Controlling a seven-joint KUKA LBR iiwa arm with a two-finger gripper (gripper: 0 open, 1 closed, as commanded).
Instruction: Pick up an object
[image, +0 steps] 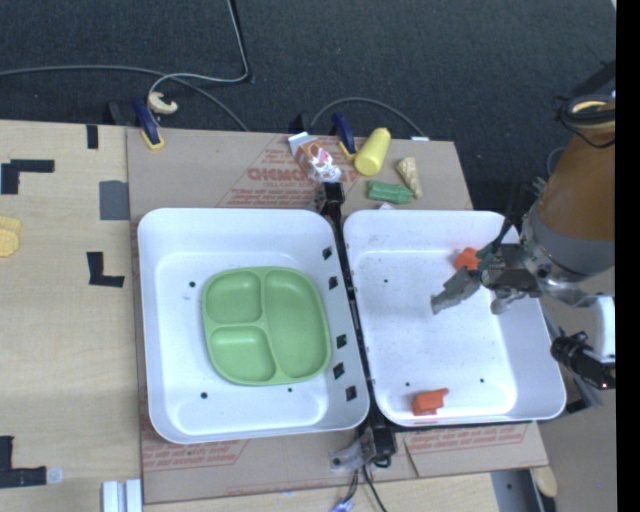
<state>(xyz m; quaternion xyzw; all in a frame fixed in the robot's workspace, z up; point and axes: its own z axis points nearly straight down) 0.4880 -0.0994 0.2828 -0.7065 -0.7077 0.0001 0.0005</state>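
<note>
Lying well apart from the gripper, orange block near bin's front wall.

Two white bins sit on tan cardboard printed with red lettering. The left bin holds a pale green plate. In the right bin lie two orange blocks, one by the near wall and one beside the grey gripper. The arm is grey with an orange band. Behind the bins are a yellow bottle, a green piece, a beige piece and a white packet with red marks (its pattern is too small to read). The bench is light wood with black tape marks, against dark carpet.
</note>
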